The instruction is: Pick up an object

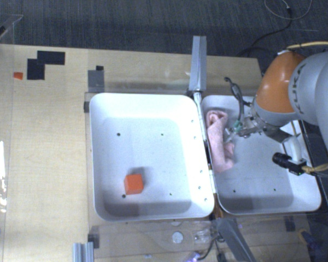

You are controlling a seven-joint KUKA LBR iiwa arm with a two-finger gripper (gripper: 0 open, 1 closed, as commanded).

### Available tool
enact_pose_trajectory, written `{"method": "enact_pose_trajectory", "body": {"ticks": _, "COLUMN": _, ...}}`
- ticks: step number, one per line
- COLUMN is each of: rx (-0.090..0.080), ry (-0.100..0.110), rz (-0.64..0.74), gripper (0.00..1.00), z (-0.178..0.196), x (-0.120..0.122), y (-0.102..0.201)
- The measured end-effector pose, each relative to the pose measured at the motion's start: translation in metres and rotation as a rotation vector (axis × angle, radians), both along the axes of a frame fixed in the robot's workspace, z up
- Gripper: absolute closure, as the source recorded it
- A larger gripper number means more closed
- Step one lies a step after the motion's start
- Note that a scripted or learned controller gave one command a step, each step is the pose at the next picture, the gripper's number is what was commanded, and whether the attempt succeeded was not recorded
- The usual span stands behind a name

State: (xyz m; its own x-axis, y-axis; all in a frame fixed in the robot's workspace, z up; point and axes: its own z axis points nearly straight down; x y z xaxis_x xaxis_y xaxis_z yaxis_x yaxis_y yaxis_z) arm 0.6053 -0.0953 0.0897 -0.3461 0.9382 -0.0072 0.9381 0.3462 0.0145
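Judging from the scene, nothing had yet been lifted. The two-finger gripper (233,131) was seen low in the right white bin (273,195), touching the crumpled pink cloth (218,141) by its left wall; the finger state could not be told. A small orange block (134,184) lay in the left white bin (153,113).

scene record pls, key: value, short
left bin: shallow white plastic bin, holds small orange cube near its front-left corner
right bin: shallow white plastic bin, holds crumpled pink cloth along its left wall
arm: grey with orange band, over the right bin
end effector: at the cloth's right edge
grasp: not visible
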Motion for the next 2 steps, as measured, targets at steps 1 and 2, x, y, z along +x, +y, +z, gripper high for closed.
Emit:
{"method": "enact_pose_trajectory", "body": {"ticks": 1, "rx": -0.002, "ry": -0.003, "rz": 0.111, "gripper": 0.0, "z": 0.0, "x": -0.007, "y": -0.003}}
{"method": "enact_pose_trajectory", "body": {"ticks": 2, "rx": -0.003, "ry": 0.002, "rz": 0.148, "gripper": 0.0, "z": 0.0, "x": 0.008, "y": 0.002}}
